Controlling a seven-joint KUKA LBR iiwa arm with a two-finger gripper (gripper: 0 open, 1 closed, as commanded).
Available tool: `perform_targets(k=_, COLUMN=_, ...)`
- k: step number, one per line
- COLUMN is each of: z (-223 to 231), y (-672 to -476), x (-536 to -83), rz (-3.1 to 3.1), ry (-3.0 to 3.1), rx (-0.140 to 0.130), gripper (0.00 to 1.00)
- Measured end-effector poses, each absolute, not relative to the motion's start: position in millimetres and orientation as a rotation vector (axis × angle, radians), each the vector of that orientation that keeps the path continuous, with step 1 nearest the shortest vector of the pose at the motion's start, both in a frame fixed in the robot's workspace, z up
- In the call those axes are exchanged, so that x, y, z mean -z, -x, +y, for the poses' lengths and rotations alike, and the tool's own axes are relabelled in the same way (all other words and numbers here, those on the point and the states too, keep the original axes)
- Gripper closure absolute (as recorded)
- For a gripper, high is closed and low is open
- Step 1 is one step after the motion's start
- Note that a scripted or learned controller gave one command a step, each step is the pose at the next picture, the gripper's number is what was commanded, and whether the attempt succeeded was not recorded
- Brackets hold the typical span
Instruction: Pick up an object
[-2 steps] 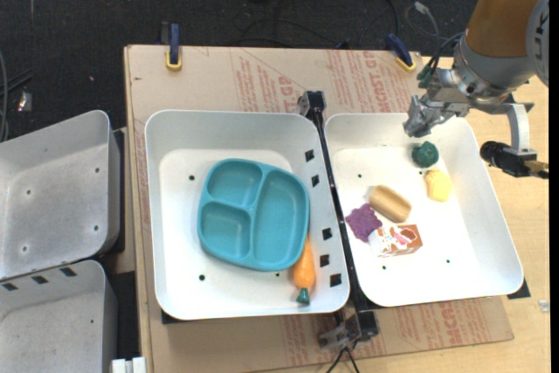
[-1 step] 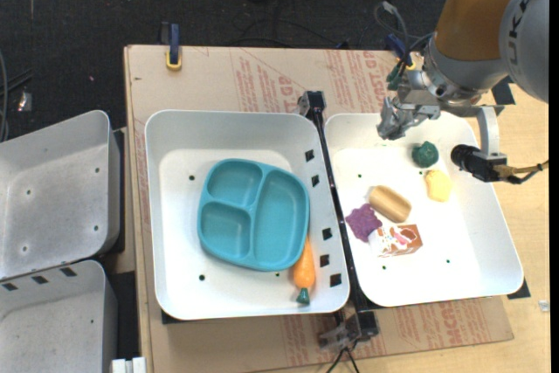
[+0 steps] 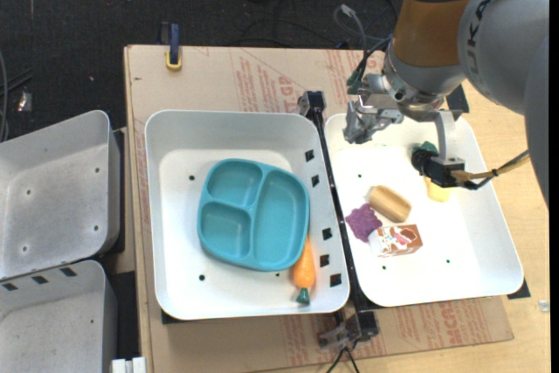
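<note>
The grey arm is reached in from the right with its gripper [image 3: 360, 128] hung over the right bin [image 3: 489, 266]'s far left corner, its opening not discernible, while a tan bread roll [image 3: 389, 203] is seen lying mid-bin beside a purple piece [image 3: 362, 221].
</note>
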State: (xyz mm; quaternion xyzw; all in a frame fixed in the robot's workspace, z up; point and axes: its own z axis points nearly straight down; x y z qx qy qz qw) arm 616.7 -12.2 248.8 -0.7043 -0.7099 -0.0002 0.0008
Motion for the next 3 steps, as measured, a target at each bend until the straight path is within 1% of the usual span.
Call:
perform_targets(k=1, z=36, y=-611.3, x=-248, rz=-2.229, ry=2.211, rx=0.000, gripper=1.00)
perform_targets(k=2, z=85, y=-598.9, x=-251, rz=-2.229, ry=2.211, rx=0.000, gripper=1.00)
perform_targets(k=3, z=82, y=-599.5, x=-251, rz=-2.224, ry=2.219, rx=-0.001, gripper=0.00)
